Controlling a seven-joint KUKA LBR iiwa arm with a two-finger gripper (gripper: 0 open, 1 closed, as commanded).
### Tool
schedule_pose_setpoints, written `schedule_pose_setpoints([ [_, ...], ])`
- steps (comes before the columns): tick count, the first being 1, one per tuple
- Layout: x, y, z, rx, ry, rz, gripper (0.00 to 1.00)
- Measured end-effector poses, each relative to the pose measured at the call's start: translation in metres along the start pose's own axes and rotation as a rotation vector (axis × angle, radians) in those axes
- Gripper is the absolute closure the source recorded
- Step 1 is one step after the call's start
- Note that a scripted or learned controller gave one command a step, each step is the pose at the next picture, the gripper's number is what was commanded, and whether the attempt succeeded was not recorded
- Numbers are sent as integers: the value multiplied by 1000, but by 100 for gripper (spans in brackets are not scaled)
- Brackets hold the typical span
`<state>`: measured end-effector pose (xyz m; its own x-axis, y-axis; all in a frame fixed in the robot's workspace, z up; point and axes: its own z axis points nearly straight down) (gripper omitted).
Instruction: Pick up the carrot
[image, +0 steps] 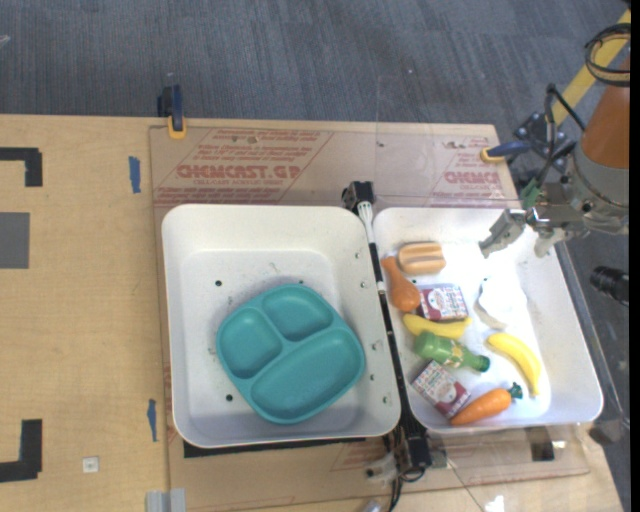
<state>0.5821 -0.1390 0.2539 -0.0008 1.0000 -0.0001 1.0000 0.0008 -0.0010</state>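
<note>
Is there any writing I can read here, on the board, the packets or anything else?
"CHEMCAST GP", in red on the clear sheet behind the left bin; its smaller lines are blurred.
The same red print at the sheet's right end, too blurred to read.
Red packets in the right bin: print too small to read.

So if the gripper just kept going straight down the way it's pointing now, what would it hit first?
Probably bare bin floor. The gripper, fingers spread, hangs over the far right part of the right bin, and no toy seems to lie under it. The carrot lies at the near edge. Depth is hard to judge from this slant.
</note>
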Motion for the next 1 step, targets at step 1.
schedule_pose_setpoints([
  [1,-49,-60,-7,2,-2,35,0],
])
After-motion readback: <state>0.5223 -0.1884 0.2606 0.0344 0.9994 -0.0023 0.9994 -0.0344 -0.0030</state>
